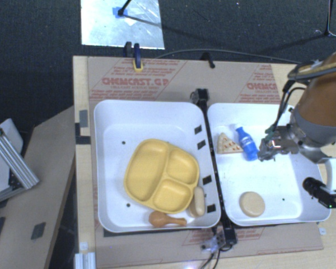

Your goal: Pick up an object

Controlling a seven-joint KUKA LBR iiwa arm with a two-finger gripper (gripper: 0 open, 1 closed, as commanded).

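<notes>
In the right bin [280,181] lie a small blue bottle [246,143], a tan pizza-slice toy [228,145] just left of it, and a round beige cookie-like disc [252,203] near the front. My gripper [267,150] hangs over the right bin, just right of the blue bottle, at the end of the grey and orange arm. It is small and dark here, and nothing shows between its fingers.
The left bin [115,150] holds a yellow divided plate [161,175], a brown drumstick toy [165,219] and a pale bread-like piece [198,201] along its front. A black divider [210,161] runs between the bins. Cables cross the back of the bench.
</notes>
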